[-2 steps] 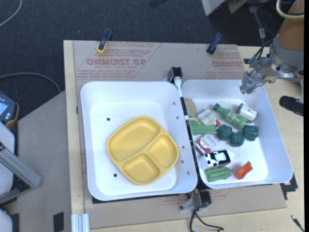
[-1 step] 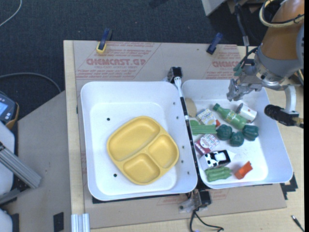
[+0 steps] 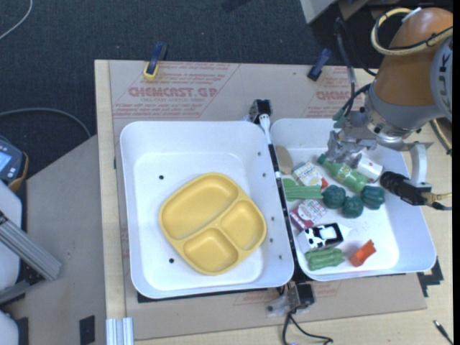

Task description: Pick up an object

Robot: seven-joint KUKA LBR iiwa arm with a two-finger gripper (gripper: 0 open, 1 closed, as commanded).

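Nearest, at the bench edge: dark cable (image 3: pixel 291 328) trailing off the front, small black clamp (image 3: pixel 302 293) at the seam between the bins. Tan board (image 3: pixel 187 92) under everything, red "CHEMCAST" print across its far strip.

Left bin (image 3: pixel 131 157): white, shallow, holding a yellow divided plate (image 3: pixel 212 223) lying flat, three compartments, set toward the near side.

Right bin (image 3: pixel 420 236): white, butted against the left one. Near corner: green lumpy piece (image 3: pixel 325 259), orange piece (image 3: pixel 363 252) just beside it, black-and-white item (image 3: pixel 323 234) just behind. Middle: red-and-white packet (image 3: pixel 310 210), three dark teal round pieces (image 3: pixel 352 205) bunched together, long green piece (image 3: pixel 302 190) near the dividing wall. Farther in: beige packet (image 3: pixel 307 172), green bottle-like object (image 3: pixel 345 175), white piece (image 3: pixel 370 169) touching or just beside it.

Gripper (image 3: pixel 345 148) low over the far part of the right bin, directly above the green bottle-like object; contact not readable, released or clenched cannot tell. Nothing visibly lifted. Arm (image 3: pixel 413 63) coming in from the right, orange band above grey wrist, black cabling (image 3: pixel 402 185) hanging beside it.

Far edge of board: yellow-and-blue clamp (image 3: pixel 153 62) left, blue clamp (image 3: pixel 318 65) right, black clamp (image 3: pixel 260 110) at the far seam.

Beyond and around: dark carpet floor (image 3: pixel 108 13), thin pale cable (image 3: pixel 18 16) far left, metal rail (image 3: pixel 29 246) and a yellow-edged device (image 3: pixel 11 165) at the left border.
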